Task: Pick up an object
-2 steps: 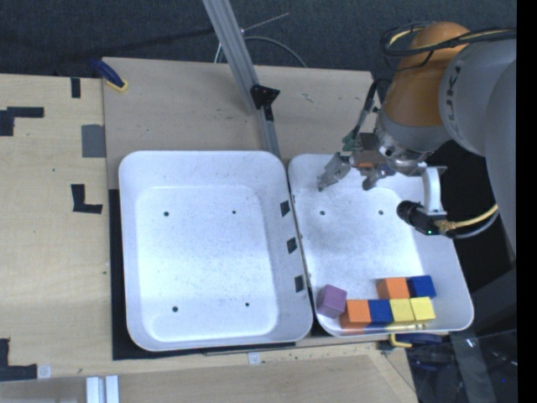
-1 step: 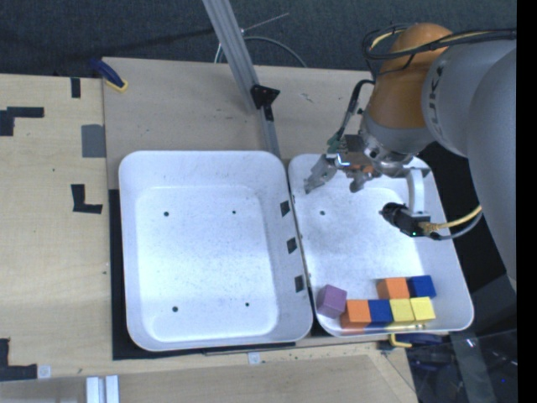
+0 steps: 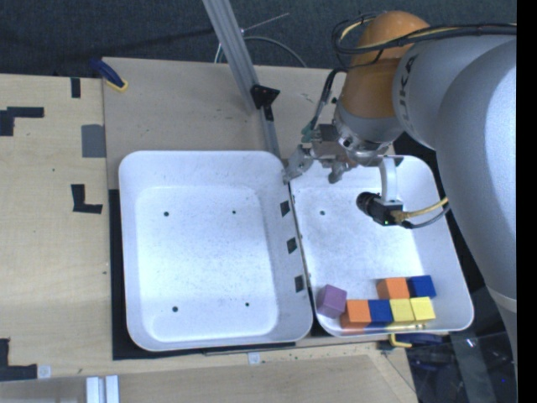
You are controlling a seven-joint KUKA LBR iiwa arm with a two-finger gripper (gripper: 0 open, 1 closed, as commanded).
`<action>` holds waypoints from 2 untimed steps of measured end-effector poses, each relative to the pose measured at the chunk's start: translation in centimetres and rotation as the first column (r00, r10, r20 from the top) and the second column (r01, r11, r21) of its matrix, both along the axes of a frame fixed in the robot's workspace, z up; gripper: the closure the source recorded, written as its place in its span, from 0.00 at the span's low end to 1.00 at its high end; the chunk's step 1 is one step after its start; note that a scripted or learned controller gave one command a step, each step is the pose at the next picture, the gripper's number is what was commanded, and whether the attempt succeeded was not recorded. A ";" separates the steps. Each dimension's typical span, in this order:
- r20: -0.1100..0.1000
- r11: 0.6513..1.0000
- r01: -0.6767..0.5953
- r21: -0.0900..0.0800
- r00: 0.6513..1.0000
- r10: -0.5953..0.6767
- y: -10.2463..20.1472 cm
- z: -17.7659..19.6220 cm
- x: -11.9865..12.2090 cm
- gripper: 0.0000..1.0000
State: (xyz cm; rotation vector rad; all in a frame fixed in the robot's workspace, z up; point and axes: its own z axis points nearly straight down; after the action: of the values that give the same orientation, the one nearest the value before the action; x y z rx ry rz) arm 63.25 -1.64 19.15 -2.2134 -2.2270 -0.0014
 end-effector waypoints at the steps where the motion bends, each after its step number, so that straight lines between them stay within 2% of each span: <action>1: 0.000 1.000 0.001 0.000 1.000 -0.001 2.5 0.0 2.0 0.00; 2: -0.003 1.000 0.004 -0.003 1.000 -0.004 4.7 0.0 -0.8 0.00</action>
State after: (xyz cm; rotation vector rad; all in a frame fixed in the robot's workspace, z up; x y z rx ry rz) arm 62.44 3.08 19.18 -2.2174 -2.2230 0.0051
